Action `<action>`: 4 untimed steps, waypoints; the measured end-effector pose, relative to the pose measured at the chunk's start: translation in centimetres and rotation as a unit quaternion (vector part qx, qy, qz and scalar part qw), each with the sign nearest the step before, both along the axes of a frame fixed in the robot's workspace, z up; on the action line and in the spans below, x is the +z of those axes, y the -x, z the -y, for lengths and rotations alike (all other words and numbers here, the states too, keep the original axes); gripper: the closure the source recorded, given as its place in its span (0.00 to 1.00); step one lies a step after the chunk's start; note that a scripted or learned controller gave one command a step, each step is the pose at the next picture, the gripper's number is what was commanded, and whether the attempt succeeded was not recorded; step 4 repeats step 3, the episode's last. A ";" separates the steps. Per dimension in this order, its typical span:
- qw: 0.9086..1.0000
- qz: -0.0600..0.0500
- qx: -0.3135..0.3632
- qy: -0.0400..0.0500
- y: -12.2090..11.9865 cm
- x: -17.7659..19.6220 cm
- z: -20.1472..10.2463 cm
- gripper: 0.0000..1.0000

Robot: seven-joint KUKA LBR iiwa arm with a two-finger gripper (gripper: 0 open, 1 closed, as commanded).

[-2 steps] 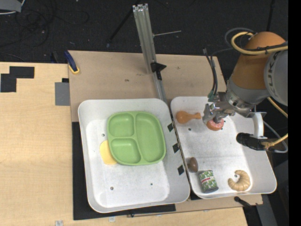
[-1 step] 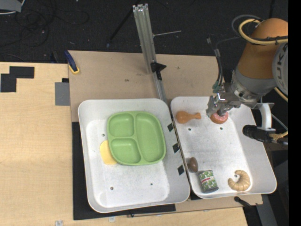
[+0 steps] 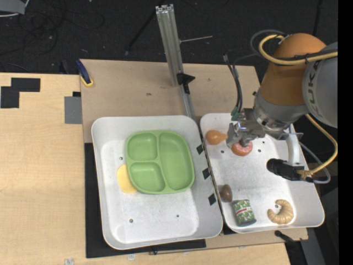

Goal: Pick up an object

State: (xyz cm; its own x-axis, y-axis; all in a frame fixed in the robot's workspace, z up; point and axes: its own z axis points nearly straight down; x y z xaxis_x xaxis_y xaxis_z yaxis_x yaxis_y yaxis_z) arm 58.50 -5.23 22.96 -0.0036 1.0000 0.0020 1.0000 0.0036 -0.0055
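Two white bins fill our bench: the left bin [image 3: 110,214] carries a green divided plate [image 3: 160,162], the right bin [image 3: 309,203] our arm's gripper [image 3: 240,137], low over a red object [image 3: 241,148]. We cannot tell its finger spread. Nearby: orange ball [image 3: 214,137], croissant [image 3: 281,211], can [image 3: 243,212].

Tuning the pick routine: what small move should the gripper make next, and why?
Probably a short, straight descent. The gripper hangs directly over the pink round object in the right bin, with the orange object close to its left, so sideways drift risks bumping that.
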 end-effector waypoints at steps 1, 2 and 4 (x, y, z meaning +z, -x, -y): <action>1.000 0.000 0.000 0.000 2.8 -0.7 -4.9 1.00; 1.000 0.000 0.000 0.000 4.3 -1.6 -9.5 1.00; 1.000 0.000 0.000 0.001 5.8 -2.3 -14.3 1.00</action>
